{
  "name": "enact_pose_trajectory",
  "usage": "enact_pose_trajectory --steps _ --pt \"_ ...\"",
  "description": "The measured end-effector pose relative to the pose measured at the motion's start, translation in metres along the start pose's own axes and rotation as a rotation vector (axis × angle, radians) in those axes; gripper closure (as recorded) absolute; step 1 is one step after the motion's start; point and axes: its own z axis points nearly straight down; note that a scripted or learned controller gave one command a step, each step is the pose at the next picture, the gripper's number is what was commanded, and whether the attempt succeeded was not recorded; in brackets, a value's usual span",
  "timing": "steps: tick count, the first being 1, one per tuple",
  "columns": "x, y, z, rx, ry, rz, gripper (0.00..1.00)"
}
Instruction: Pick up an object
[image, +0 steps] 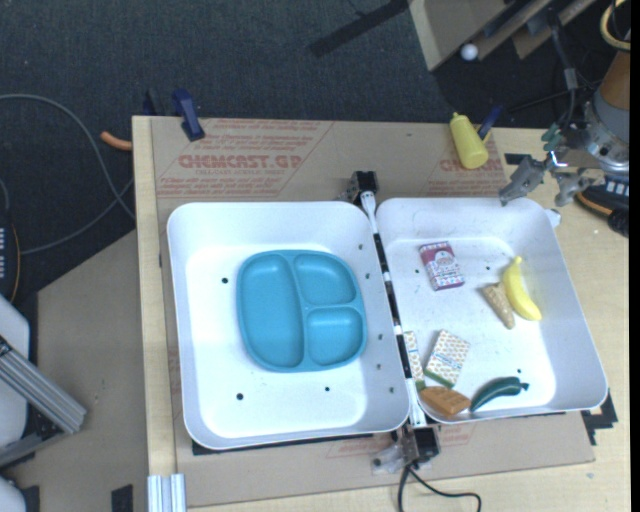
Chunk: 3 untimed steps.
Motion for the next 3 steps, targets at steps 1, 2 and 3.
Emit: enact_pose_trajectory --steps 1,2,3 --pt "-0.018 -0.051 0.138 0.004 0.007 -0.002 0.0" --pt "-0.009 -0.081 0.148 0.002 0.001 0.001 0.0" --pt "-0.009 -0.08 0.137 -0.001 0.001 0.001 1.0"
